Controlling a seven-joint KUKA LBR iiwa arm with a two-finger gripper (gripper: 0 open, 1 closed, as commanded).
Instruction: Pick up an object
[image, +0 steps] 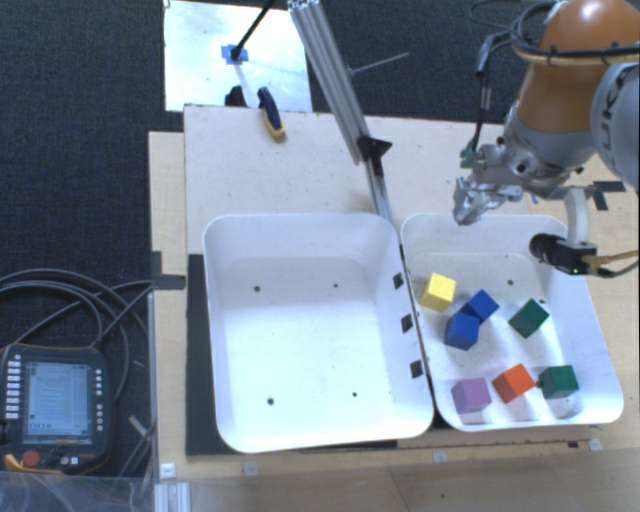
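Observation:
The right bin holds several small blocks: a yellow one, two blue ones touching each other, two green ones, an orange one and a purple one. My gripper hangs above the far left rim of that bin, well clear of the blocks, with nothing visible in it. The yellow block lies nearest to it, toward the front.
The left bin sits beside the right one. A metal pole slants down to the gap between the bins. A black connector hangs over the right bin's far side. A teach pendant lies at the front left.

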